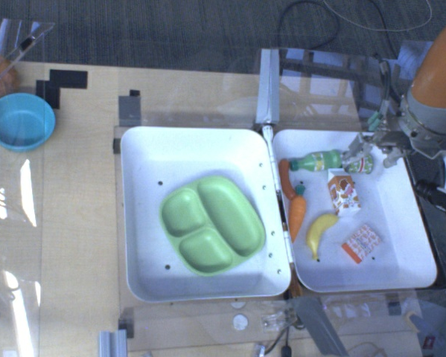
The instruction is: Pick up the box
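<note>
Nearest the camera, along the bench's front edge (59, 303), small metal fittings (278, 320) were seen just below the seam between the two bins. Above them the left bin (144, 274) was occupied by a green divided tray (211, 223), set at a slant with its three compartments facing up.

Within the right bin (409, 270), the box (362, 242) was found at about five o'clock from the bin's centre, lying flat and apart from everything else. Its orange-red patterned face was turned upward, and its long axis was laid on a diagonal, running from roughly eight o'clock to two o'clock, with the redder end pointing toward eight o'clock. A banana (320, 231) was placed just to its nine o'clock side, and a carrot (296, 216) beyond that, close to the bin's left wall. A small carton (343, 193) with a white and orange print was seen at the bin's centre. A green bottle (317, 161) was laid on its side at twelve o'clock, its cap pointing toward nine o'clock.

The gripper (362, 155) was positioned at the bottle's three o'clock end, at the bin's far edge, well apart from the box. Whether its claw was spread or closed could not be told, and nothing could be confirmed as held.
</note>
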